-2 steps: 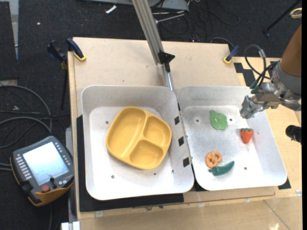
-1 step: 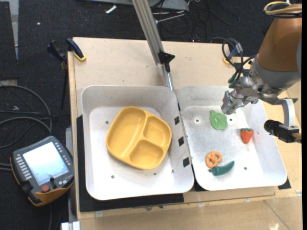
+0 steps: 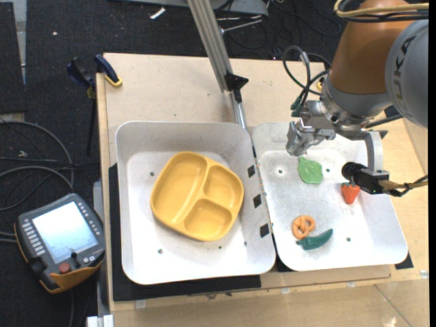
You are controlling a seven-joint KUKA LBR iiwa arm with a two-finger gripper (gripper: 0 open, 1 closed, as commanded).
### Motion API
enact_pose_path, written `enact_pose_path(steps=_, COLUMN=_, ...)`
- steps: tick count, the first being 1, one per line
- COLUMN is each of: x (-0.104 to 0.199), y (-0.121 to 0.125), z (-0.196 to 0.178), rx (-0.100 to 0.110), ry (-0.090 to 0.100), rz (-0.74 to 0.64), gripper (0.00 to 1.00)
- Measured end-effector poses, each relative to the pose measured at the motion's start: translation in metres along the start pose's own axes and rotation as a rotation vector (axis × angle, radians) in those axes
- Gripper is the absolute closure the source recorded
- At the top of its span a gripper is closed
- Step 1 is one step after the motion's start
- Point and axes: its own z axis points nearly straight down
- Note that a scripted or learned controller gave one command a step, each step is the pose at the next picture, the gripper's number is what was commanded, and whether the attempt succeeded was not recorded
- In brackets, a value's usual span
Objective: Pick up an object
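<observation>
You have one counter (image 3: 170,87) carrying two white bins side by side. One arm (image 3: 381,53), grey with an orange band, reaches in from the right, over the right bin's far edge. The left bin (image 3: 136,148) holds one thing: a yellow plate (image 3: 197,195) with three compartments, lying near its middle. The right bin (image 3: 381,244) holds four small things. One green leaf (image 3: 310,170) lies toward the far side, just below the pincer (image 3: 300,144). One red piece (image 3: 350,193) sits at the right, partly behind a black fitting on the arm. One orange pretzel (image 3: 303,225) lies toward the near edge, touching or almost touching one dark green pepper (image 3: 316,239) just in front of it. Your pincer hangs low over the right bin's far left part, beside the leaf; nothing shows between its fingers, and you cannot tell whether they are spread or pressed together. One pendant (image 3: 60,240) with a lit screen lies on the floor at left.
</observation>
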Motion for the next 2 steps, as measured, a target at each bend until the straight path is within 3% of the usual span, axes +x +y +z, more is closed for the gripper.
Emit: enact_pose_path(steps=2, x=0.089, y=0.021, z=0.037, rx=0.004, ry=0.0, rz=0.002, gripper=1.0)
